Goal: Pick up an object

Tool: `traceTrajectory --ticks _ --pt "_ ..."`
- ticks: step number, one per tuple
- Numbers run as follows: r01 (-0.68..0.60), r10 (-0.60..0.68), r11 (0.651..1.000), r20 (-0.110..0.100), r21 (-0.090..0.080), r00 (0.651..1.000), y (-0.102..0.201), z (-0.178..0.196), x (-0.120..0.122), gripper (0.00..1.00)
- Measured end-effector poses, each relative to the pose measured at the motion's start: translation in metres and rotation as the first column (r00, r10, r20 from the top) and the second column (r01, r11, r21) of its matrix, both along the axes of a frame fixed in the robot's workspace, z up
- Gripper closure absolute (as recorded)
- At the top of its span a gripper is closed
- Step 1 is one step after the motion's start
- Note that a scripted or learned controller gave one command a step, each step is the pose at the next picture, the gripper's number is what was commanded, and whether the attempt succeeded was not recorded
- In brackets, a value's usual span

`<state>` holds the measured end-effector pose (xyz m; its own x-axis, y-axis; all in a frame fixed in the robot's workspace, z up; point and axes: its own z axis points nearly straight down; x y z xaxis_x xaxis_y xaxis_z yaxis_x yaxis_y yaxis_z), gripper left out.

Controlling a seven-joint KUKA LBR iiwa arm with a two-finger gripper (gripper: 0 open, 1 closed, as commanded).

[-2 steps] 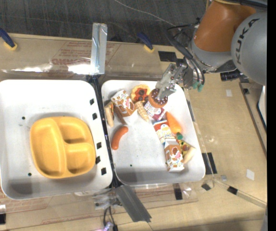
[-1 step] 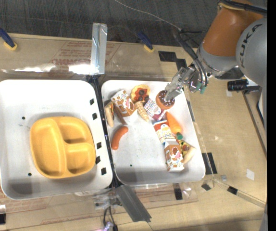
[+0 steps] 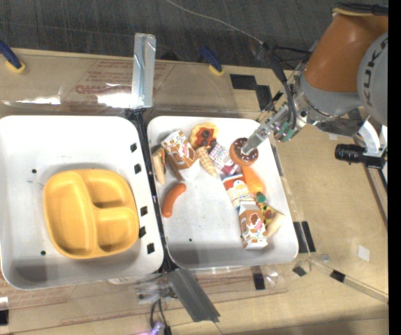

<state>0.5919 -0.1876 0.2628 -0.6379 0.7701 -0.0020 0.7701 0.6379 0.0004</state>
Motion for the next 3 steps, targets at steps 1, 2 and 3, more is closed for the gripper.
traceTrajectory --ticks 1,2,3 --pt "0.022 -0.021 1.0 -0.005 0.002 1.0 0.063 -0.019 -0.03 1.0" --pt "0.269 -0.269 0.963 -0.006 0.001 0.963 0.029 -0.054 -0.061 1.0" --pt "0.271 -0.271 0.962 0.003 0.003 0.962 0.074 0.015 0.027 1.0"
